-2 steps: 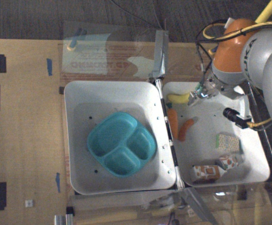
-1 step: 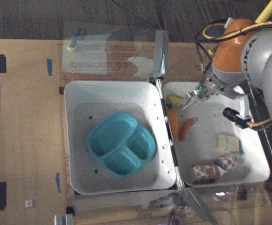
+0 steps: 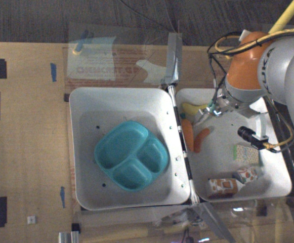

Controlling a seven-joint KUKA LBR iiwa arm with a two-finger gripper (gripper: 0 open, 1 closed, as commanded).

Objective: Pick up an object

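Hovering low over the right bin [image 3: 281, 184], the tool [image 3: 211, 110] sits near the back left corner, just beside a yellow banana [image 3: 193, 107] and an orange carrot [image 3: 187, 133]. Finger spread: cannot tell from here. Looks like the approach step; next it needs to drop squarely onto one item and close.
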